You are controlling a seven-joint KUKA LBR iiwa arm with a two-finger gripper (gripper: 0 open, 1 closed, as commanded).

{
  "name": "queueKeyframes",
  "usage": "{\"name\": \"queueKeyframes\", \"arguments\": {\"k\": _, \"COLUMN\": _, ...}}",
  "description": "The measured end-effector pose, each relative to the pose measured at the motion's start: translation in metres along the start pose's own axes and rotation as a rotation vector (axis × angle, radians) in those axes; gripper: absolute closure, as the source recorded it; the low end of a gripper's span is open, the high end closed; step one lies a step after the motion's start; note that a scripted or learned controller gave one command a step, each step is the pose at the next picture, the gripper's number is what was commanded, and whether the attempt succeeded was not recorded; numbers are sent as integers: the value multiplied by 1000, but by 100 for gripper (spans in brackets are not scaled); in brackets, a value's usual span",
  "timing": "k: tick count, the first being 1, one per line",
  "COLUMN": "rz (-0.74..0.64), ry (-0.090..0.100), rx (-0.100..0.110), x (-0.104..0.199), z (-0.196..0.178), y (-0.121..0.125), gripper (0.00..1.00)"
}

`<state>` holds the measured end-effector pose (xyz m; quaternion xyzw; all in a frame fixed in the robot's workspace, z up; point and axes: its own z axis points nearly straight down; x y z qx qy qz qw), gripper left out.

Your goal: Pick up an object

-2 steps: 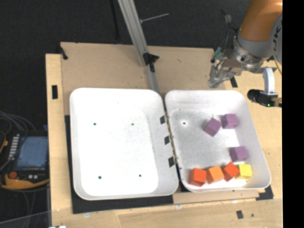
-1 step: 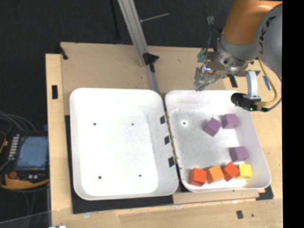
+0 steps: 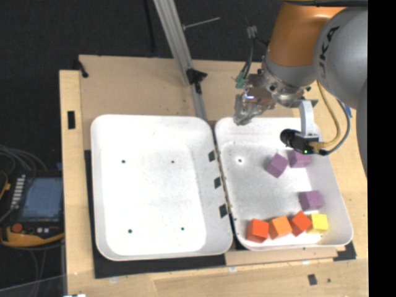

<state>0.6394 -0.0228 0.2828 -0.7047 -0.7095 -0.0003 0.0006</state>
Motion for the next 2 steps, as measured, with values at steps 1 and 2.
{"name": "queueKeyframes", "arguments": {"k": 1, "rz": 0, "ry": 0, "rx": 1, "x": 45, "z": 5, "y": -4, "gripper": 100}}
{"name": "queueKeyframes", "arguments": {"k": 2, "rz": 1, "ry": -1, "rx": 2, "x": 90, "z": 26, "y": -16, "gripper": 100}}
